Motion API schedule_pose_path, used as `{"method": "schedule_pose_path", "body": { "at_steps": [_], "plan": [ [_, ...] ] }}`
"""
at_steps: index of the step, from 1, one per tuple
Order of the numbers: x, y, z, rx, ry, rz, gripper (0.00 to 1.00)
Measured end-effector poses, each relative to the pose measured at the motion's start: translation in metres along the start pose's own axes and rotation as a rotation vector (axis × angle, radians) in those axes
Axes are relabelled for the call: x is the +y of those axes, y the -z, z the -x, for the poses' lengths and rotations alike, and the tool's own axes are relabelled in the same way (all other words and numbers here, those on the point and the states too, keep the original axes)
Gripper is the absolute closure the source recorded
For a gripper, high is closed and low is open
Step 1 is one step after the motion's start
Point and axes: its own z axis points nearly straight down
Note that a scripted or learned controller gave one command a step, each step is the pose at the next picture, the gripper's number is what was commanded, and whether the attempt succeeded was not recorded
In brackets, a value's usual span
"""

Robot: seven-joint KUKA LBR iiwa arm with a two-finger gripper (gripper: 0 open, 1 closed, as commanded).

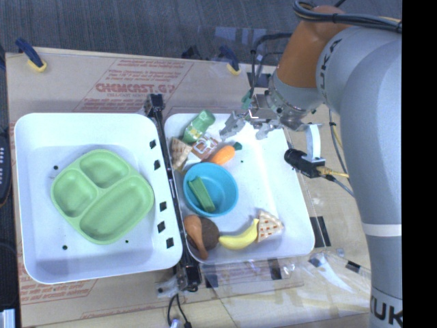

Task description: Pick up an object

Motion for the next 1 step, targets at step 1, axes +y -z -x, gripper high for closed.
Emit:
{"method": "schedule_pose_path", "body": {
  "at_steps": [1],
  "plan": [
    [0.0191,-0.0838,-0.0159,-0.003,-0.072,0.029,0.00]
  ]
}}
